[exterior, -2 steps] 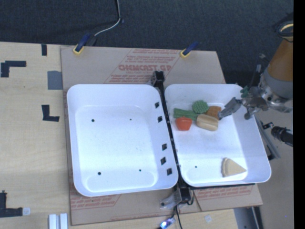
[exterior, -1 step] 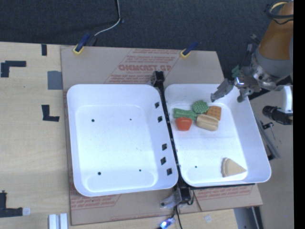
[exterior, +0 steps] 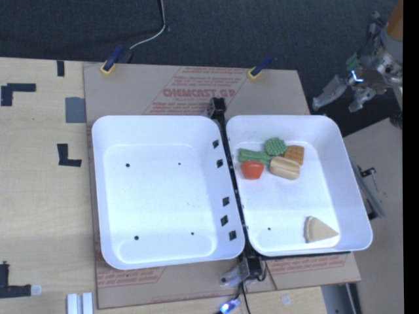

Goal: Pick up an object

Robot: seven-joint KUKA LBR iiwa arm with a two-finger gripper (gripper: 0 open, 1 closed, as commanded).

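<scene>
The right bin (exterior: 347, 195) holds several toy foods. A green leafy piece (exterior: 263, 152) lies beside a red tomato-like piece (exterior: 253, 169), a tan bread roll (exterior: 284, 167) and an orange cracker (exterior: 294, 153), all clustered in the bin's far left part. A tan wedge (exterior: 319, 229) rests alone near the bin's near right corner. My gripper (exterior: 341, 101) hangs beyond the bin's far right corner, outside it and above the bench edge. Its two fingers are spread open with nothing between them.
The left bin (exterior: 105, 175) adjoins the right one along a black clipped seam (exterior: 226, 175). Both bins sit on a cardboard sheet (exterior: 190, 90) held by blue and yellow clamps (exterior: 112, 58). A cable (exterior: 157, 18) runs in from the far edge.
</scene>
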